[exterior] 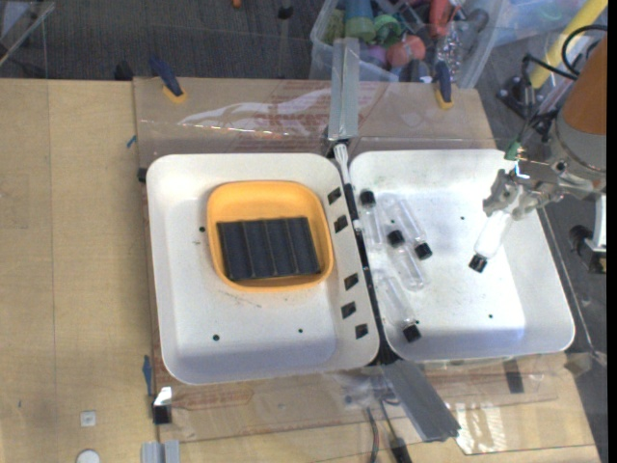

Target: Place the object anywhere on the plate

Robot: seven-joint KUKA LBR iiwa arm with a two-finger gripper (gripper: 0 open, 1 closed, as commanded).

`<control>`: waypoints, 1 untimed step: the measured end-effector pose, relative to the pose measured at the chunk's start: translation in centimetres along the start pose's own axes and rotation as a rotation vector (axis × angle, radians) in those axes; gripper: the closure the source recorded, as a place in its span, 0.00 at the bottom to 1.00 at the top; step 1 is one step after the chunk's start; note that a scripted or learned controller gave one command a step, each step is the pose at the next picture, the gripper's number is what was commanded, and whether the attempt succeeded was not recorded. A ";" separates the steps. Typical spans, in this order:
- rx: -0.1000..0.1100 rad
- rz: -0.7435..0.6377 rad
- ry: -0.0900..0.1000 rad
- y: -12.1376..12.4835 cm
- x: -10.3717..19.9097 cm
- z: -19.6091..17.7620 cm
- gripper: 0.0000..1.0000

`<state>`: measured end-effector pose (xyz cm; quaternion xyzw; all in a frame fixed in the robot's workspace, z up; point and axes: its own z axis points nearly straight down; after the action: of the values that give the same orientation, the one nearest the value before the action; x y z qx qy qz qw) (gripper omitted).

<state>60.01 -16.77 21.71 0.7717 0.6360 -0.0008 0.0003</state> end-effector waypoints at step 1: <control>-0.005 -0.377 0.000 4.7 1.0 0.7 1.00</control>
<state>64.84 -16.71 21.00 0.6390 0.7692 0.0008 0.0019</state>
